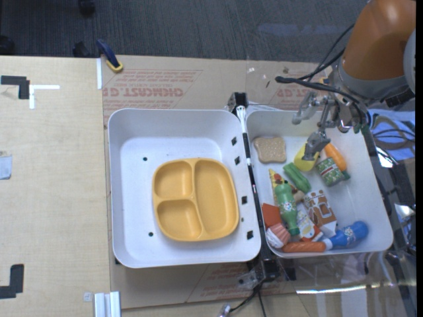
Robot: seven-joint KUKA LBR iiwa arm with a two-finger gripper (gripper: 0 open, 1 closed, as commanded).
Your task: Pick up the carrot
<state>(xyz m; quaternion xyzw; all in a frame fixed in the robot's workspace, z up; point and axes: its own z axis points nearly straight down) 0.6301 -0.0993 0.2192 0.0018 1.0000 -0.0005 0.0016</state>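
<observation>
pale wood covers the left part of the bench (49,197), with brown cardboard (168,88) under the two bins and a blue and yellow clip (109,56) lying at the cardboard's far left corner. the left bin (125,137) holds a yellow divided plate (195,199) with three compartments, sitting near the bin's middle and a little toward its near edge. just across the shared wall, the right bin (370,197) is crowded: a slice of bread (270,149) lies near its far left corner, and below it a green bottle (287,203) lies along the left side with a small green vegetable (296,177) just above it. toward the near left corner sit a red wedge (270,214) and a red sausage (304,246) along the near edge, with a printed carton (320,210) between them and the bin's middle. a blue bottle (349,234) rests by the near right corner. further back, a yellow piece (304,160) sits under the gripper (318,142), which hangs over the far middle of the right bin, its fingers pointing down; whether they are spread or closed cannot be told from here, and nothing can be seen held between them. the carrot (334,156) lies just right of the fingertips, slanting toward the right wall, touching a green can (330,172) on its near side. the grey arm with its orange band (380,35) rises above the far right corner.
</observation>
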